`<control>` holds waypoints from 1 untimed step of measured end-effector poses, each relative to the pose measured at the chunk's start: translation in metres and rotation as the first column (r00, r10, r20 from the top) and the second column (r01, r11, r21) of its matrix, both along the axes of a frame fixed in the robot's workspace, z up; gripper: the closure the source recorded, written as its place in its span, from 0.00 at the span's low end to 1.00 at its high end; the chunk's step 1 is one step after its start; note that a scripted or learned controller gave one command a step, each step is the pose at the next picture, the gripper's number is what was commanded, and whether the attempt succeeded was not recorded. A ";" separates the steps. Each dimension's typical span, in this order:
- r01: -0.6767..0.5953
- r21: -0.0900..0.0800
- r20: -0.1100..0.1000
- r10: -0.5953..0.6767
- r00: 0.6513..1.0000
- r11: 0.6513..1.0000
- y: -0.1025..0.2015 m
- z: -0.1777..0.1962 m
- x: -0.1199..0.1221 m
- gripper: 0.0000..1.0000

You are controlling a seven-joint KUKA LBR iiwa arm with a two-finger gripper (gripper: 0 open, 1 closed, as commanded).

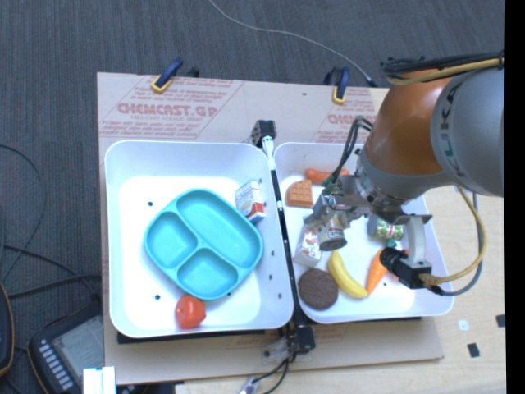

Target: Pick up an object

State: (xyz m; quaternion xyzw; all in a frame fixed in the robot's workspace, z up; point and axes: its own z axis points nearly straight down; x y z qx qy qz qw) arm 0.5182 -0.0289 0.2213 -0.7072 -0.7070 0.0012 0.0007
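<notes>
My gripper (328, 220) hangs over the left half of the right bin (426, 306). Right under its tip is a small grey can (333, 238), and beside that a pale wrapped packet (310, 249). Whether the can is gripped cannot be told. Around them lie a waffle piece (299, 193), a yellow banana (346, 275), a round brown cookie (317, 289), an orange carrot (374, 271), a second orange piece (318, 174) at the back and a green item (387, 231) partly under the wrist.
The left bin (123, 220) holds a blue divided plate (203, 243), a small carton (251, 199) by its right wall and a red fruit (189, 311) at the front. The arm covers the right bin's back right part.
</notes>
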 end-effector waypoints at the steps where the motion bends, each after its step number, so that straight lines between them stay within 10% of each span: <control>1: 0.000 0.000 0.000 0.000 1.000 1.000 0.000 0.009 0.000 1.00</control>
